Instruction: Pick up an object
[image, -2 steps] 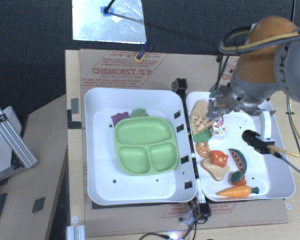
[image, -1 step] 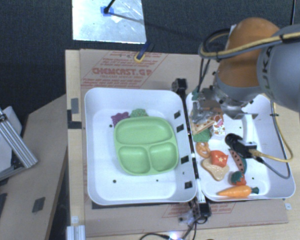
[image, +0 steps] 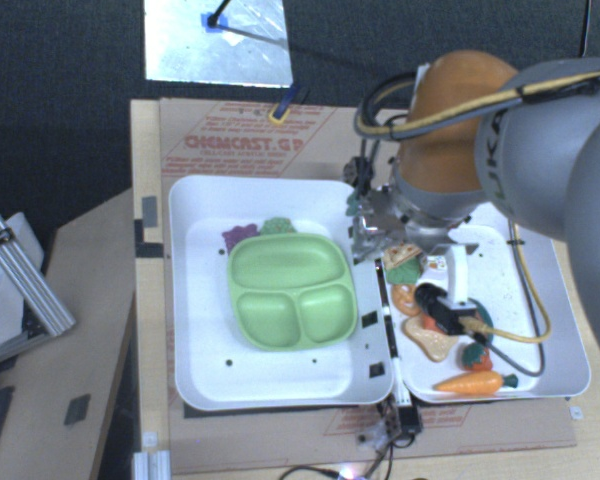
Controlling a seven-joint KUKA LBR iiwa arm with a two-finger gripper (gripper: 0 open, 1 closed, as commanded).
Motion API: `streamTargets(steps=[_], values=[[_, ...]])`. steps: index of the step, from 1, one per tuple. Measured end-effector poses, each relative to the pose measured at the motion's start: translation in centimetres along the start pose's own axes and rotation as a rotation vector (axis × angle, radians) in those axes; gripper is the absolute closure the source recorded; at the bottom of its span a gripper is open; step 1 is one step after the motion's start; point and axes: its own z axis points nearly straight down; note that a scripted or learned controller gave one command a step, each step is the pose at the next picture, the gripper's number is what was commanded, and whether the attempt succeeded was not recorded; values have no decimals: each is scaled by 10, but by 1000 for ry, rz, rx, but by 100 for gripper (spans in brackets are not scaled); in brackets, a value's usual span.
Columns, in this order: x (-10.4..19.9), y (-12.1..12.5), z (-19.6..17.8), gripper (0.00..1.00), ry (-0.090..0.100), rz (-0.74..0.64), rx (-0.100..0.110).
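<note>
My gripper (image: 376, 230) hangs low over the far left part of the right bin (image: 565, 363), close to the divider between the bins. The wrist and arm cover most of it. Just in front of it lies a tan and green sandwich-like toy (image: 402, 259). Closer to the front are an orange piece (image: 406, 299), a tan bread-shaped piece (image: 431, 341), a small red toy (image: 476, 354) and a toy carrot (image: 470, 383) by the front wall.
In the left bin (image: 195, 368) a green divided plate (image: 290, 290) takes up the middle. A purple toy (image: 240, 235) and a green leafy toy (image: 277, 226) lie behind the plate. Brown cardboard (image: 240, 143) lies under both bins.
</note>
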Motion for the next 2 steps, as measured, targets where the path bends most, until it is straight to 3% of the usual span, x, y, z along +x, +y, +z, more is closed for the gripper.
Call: streamTargets(steps=[1,2], values=[[-4,6,18,100,-2,7,0],[-13,9,3,100,-1,8,-4]])
